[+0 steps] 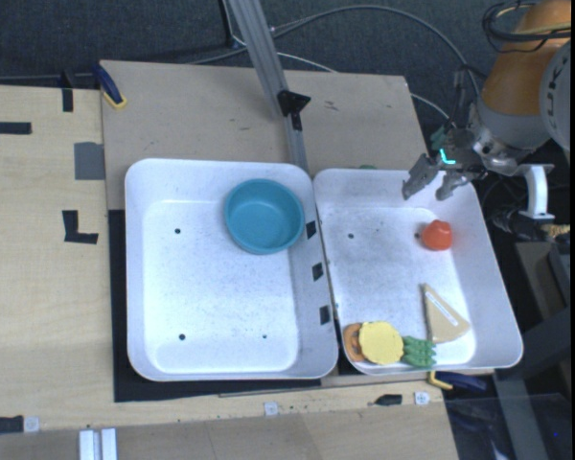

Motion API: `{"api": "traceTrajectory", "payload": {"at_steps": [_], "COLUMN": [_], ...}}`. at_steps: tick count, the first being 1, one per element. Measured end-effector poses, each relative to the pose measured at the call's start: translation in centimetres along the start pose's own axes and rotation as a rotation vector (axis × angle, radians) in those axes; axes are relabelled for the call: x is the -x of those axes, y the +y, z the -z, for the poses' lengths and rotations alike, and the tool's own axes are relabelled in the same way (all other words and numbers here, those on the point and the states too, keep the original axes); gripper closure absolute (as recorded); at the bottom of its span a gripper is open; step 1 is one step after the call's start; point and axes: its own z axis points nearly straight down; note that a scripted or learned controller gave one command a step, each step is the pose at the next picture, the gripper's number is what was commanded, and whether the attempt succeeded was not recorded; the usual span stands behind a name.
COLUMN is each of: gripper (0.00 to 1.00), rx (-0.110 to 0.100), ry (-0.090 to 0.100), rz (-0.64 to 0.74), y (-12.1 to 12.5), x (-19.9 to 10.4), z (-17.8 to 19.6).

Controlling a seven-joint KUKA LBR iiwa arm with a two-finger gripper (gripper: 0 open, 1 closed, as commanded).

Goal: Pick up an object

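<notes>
Nearest: yellow toy (380, 342). Better to descend squarely over red ball (436, 235); gripper (429, 186) spread apart, grasping nothing.

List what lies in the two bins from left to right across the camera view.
Blue bowl → yellow round toy → green toy → red ball → tan wedge. The ball and wedge sit almost level in that direction, so their order is close.

A robotics lab: a taped test bench (38, 257) bears two white bins (144, 257), cables (364, 12) trailing behind.
</notes>
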Motion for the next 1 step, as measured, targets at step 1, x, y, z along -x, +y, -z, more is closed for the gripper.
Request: {"api": "traceTrajectory", "payload": {"at_steps": [1], "gripper": [0.0], "rx": [0.0], "ry": [0.0], "rz": [0.0], "y": [0.0], "x": [0.0], "z": [0.0]}}
